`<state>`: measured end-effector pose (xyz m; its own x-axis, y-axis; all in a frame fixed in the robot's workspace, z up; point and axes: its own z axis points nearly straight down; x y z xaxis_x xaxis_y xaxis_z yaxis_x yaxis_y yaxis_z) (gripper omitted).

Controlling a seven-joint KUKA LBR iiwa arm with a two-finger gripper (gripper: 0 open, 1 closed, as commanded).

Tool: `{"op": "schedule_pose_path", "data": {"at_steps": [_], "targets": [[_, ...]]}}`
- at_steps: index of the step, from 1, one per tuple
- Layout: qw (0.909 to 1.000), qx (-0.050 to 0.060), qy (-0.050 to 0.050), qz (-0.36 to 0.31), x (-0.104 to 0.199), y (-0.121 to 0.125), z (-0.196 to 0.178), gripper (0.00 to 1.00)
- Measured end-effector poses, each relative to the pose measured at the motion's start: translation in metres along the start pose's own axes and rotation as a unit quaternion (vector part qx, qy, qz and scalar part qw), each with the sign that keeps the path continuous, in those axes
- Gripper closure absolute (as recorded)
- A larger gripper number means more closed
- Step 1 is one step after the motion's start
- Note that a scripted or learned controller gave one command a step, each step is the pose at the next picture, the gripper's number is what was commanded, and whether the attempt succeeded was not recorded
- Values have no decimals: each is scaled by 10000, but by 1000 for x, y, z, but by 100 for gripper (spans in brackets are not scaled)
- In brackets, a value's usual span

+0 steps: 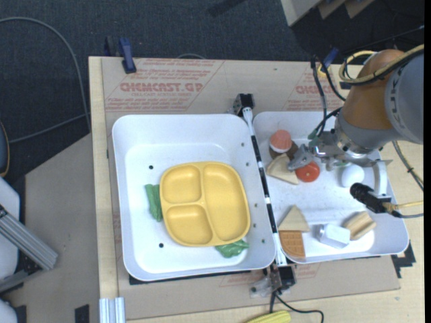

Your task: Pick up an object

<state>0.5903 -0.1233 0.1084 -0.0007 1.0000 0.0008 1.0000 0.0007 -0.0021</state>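
The grey arm with its orange band [369,93] leans in from the right over the right-hand shallow white bin [397,237], and its jaws [311,155] sit low at that bin's upper left. Whether they are open or closed I cannot tell from here; the dark metal blocks the tips.

Just under the jaws lies a small red round piece [308,172], touching a pale cheese-coloured wedge [283,171]. Above the wedge sits a reddish ball-shaped toy [280,140], close to the bin's left wall. This corner is crowded, with little room between the things and the wall.

Lower in the same bin a tan triangular wedge [293,218] lies near the left wall, with an orange-brown biscuit-like piece [293,244] just below it against the front rim. To their right are a small white block [334,234] and a tan bread-like stick [359,225], touching each other. The middle of the bin floor is bare.

The left white bin [128,140] holds a yellow three-compartment plastic plate [204,202], with green leaf-like pieces [154,201] at its left edge and at its lower right. The space around the plate is wide at the top.

The brown cardboard [161,79] over the bench bears red print reading "CHEMCAST GP".
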Motion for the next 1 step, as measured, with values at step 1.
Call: {"op": "schedule_pose_path", "data": {"at_steps": [1], "targets": [[10000,-30,-13,6,23,13,20,0]]}}
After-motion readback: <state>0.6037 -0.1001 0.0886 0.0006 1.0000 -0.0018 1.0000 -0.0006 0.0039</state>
